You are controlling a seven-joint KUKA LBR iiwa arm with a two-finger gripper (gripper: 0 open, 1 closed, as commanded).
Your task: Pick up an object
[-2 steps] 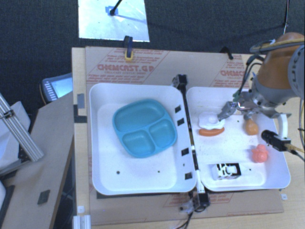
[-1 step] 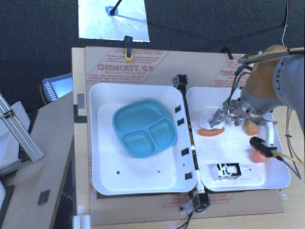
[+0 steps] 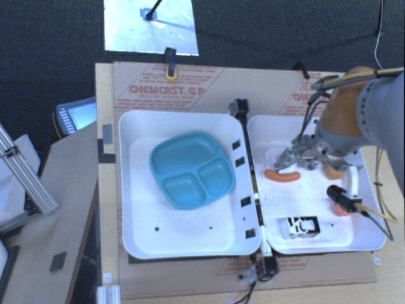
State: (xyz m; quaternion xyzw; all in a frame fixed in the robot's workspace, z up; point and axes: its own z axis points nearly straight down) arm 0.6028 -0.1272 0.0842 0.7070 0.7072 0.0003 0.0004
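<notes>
A brown board (image 3: 190, 84) printed with red lettering covers the bench, and the two white bins sit on it side by side, touching along a black-clipped seam. The left bin (image 3: 136, 233) holds a single thing, a blue divided plate (image 3: 190, 170) with three compartments, lying flat near the bin's middle and turned at a slight angle to the walls. The right bin (image 3: 272, 128) holds the smaller things and takes the arm. The grey arm (image 3: 380, 106), with its orange band showing above the wrist, comes in from the right edge and bends down over the far half of that bin.

The gripper (image 3: 286, 162) hangs low over the bin floor, pointing down and to the left. Whether it is spread or closed cannot be made out from this angle, and nothing is seen caught in it. Just beneath and in front of its tip lies an orange sausage-shaped piece (image 3: 283, 176), flat on the floor, lengthwise across the bin and very close to the tip; contact cannot be judged. Nearer the front wall rests a black-and-white item (image 3: 302, 226), well apart from the gripper. A small pinkish piece (image 3: 342, 210) lies toward the right wall, partly hidden.
</notes>
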